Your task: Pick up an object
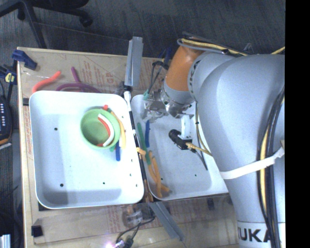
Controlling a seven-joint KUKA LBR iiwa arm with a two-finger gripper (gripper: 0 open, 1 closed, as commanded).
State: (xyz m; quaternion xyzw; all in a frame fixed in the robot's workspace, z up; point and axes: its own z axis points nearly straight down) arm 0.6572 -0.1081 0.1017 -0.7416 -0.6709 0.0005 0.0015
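Robotics lab or test workshop. A big grey KUKA arm (242, 126) w/ orange band reaches over a bare plywood bench (87, 63). On the bench: two white bins (58, 160) side by side. Behind the bench, dark carpet & an office chair base (53, 12). Loose cables (126, 237) at the bench's front edge.

The wooden table (82, 65) carries two shallow white bins side by side, the left bin (58, 160) and the right bin (193, 181), their inner rims close together. On the bare wood behind the left bin lie an orange tool (46, 81) and a looped purple cord (77, 86). A blue clamp (23, 58) sits at the far left corner.
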